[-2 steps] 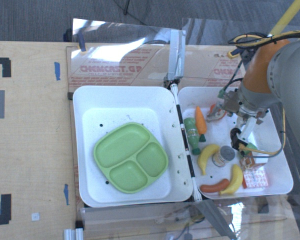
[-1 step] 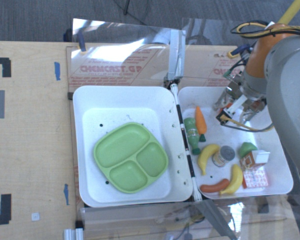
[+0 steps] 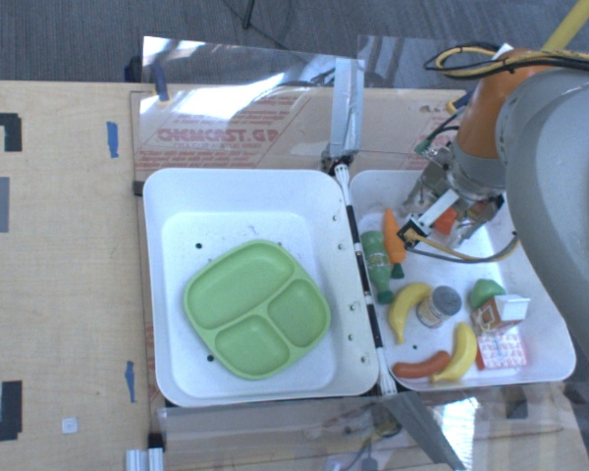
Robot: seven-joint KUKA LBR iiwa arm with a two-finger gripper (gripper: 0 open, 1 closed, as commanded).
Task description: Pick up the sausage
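At the near edge of the right bin [image 3: 471,384] we see the sausage [image 3: 420,367], a smooth red-orange curved link lying flat on the white floor, its right end touching a yellow banana [image 3: 462,353] that bends up beside it. Just to the right sits a flat pack [image 3: 501,348] with a red-and-white pattern, and behind that a small white carton [image 3: 504,311] and a rounded green piece [image 3: 487,290] whose shape we cannot make out. Mid-bin lie a second banana [image 3: 408,308] and a squat tin [image 3: 440,304] with a shiny lid, just beside each other. Along the left wall are a green bottle [image 3: 376,263] and a tapered orange carrot [image 3: 394,235]. The gripper [image 3: 442,219] hangs over the far part of this bin, well apart from the sausage, with the banana and tin between them; whether it is spread or closed we cannot tell, as its tip is a blur of pale and reddish parts. The grey arm [image 3: 555,184], cut off at the right edge, hides the bin's far right corner. In the left bin [image 3: 177,214] a matte green plate [image 3: 257,308] with three sections lies flat. Both bins rest on a pale wooden bench [image 3: 59,263], and beyond them stands a clear glossy sheet [image 3: 245,116] with faint red lettering.
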